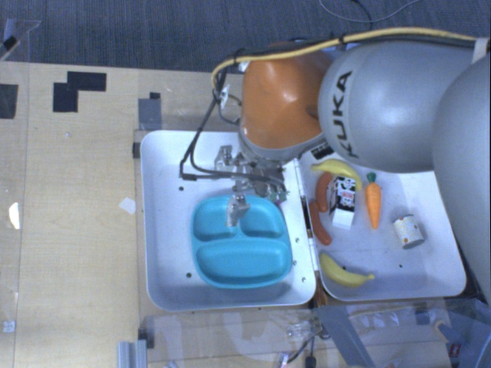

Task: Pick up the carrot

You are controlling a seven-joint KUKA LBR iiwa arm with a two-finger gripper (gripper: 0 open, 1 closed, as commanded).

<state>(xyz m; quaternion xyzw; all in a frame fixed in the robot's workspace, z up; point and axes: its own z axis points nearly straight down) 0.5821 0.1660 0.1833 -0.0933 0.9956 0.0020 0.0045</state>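
gripper (236,209): over the blue tray (242,244), left bin; grip state can't tell
carrot (373,203): lying in right bin

1 fixed camera looks down slantwise on 2 white bins (153,205).
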